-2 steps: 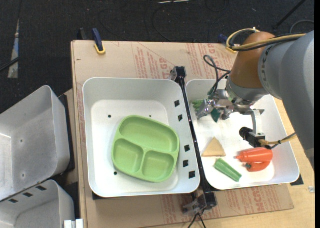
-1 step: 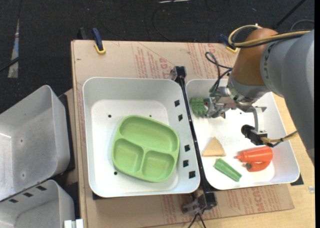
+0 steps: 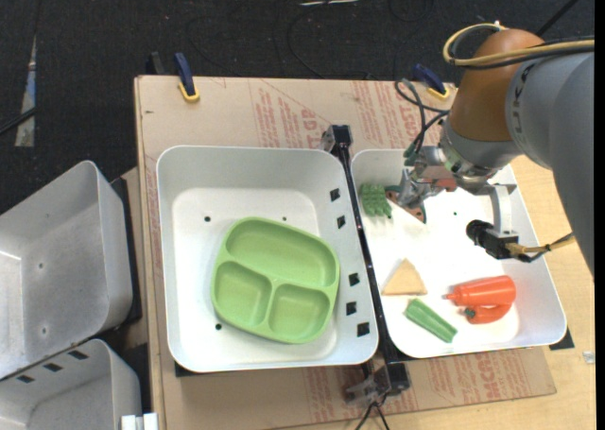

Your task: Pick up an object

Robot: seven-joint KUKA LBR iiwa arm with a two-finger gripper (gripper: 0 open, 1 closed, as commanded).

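Observation:
My gripper (image 3: 413, 194) hangs low over the back left part of the right bin (image 3: 539, 319). Just to its left lies a small dark green ridged piece (image 3: 375, 200), close to the bin's left wall. Under the gripper a small reddish-brown bit (image 3: 417, 215) shows, and I cannot tell if it is a separate object. Nearer the front lie a tan wedge (image 3: 405, 278), a light green block (image 3: 430, 319) and an orange-red toy (image 3: 483, 298).
The left bin (image 3: 180, 173) holds a light green divided plate (image 3: 275, 279). A black divider with clips (image 3: 352, 220) runs between the bins. Grey tubs (image 3: 57, 258) stand off the bench at the left. The arm (image 3: 529, 88) reaches in from the right.

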